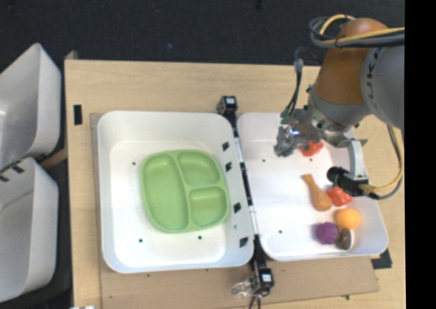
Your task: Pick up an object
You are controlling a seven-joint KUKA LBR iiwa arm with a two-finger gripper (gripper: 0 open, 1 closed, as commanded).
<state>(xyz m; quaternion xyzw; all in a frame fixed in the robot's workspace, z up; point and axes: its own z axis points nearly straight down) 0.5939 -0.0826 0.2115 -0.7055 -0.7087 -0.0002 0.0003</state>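
My gripper (289, 142) hangs over the back of the right bin (279, 226), its grey fingers pointing down toward the bin floor. A small red object (313, 149) lies just to its right, partly under the wrist. Further toward the front right lie a tan, pear-shaped piece (315, 192), a red piece (340, 197), an orange ball (348, 218), a purple fruit (326, 233) and a small brown object (345, 238). Nothing shows between the fingers.
The left bin (119, 246) holds a green divided plate (184, 189). A ridge with black clips (240, 185) separates the two bins. Cables loop off the arm (354, 62) at the right. White containers (24, 103) stand off the bench's left side.
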